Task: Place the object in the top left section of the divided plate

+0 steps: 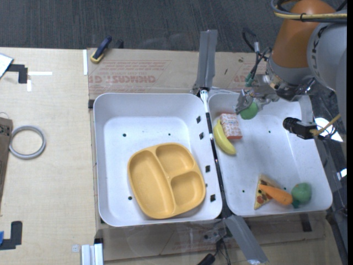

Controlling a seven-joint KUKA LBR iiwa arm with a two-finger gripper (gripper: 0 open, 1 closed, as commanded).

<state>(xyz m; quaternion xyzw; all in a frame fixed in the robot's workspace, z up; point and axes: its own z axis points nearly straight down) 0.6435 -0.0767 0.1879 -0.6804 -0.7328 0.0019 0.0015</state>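
Reaching from right, end effector (246,105) over right bin (309,159), gripping green object (250,111)

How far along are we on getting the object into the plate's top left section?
Early stage. Done: nothing; the yellow divided plate in the left bin holds no object. In hand: the end effector is at a green object in the right bin; grasp unclear. Left: carry and place.

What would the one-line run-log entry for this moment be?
gripper: over right bin's far end, at green object | plate: left bin, sections bare | banana: right bin | placement: not done
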